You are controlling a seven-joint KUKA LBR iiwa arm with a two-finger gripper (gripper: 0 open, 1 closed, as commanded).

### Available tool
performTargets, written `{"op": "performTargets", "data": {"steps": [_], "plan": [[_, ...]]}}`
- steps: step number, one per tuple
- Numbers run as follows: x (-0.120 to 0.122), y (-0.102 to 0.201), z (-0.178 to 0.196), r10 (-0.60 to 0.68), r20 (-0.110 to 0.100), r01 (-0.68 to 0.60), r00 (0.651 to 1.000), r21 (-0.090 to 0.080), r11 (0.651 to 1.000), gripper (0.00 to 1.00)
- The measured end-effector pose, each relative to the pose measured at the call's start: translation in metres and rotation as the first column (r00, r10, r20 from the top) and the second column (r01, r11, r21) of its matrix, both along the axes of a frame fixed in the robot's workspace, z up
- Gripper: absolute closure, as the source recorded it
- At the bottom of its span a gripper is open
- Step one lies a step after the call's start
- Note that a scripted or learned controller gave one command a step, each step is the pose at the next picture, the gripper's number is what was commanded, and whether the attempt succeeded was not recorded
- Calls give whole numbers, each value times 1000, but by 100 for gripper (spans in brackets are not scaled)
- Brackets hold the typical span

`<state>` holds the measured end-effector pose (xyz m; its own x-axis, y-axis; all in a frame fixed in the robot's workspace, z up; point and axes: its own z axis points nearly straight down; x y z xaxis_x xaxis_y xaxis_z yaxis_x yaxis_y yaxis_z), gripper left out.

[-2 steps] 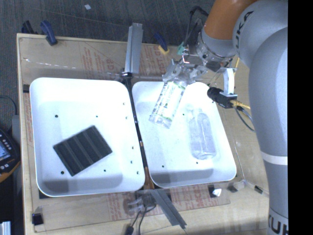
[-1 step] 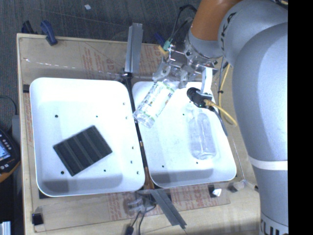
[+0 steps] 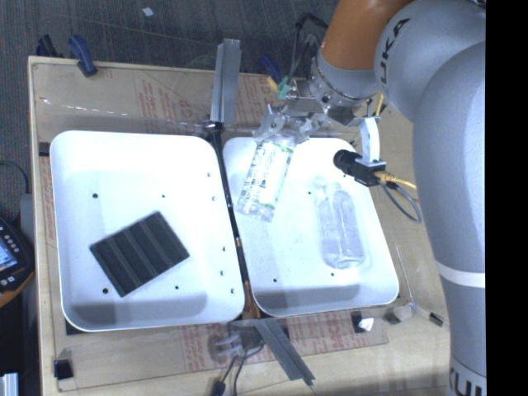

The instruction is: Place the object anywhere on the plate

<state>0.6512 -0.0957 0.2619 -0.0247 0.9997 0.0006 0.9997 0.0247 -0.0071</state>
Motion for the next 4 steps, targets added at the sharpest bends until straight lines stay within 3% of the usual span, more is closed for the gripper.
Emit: {"op": "performTargets", "data": {"steps": [1, 2, 3, 4], "plan": [[-19, 13, 20, -180, 0, 180, 984, 0, 984, 100], [-31, 34, -27, -229, 1, 229, 973, -3, 973, 100], [-12, 53, -33, -376, 5, 376, 926, -2, 926, 100], [5, 69, -17, -397, 4, 397, 918, -1, 918, 100]]}}
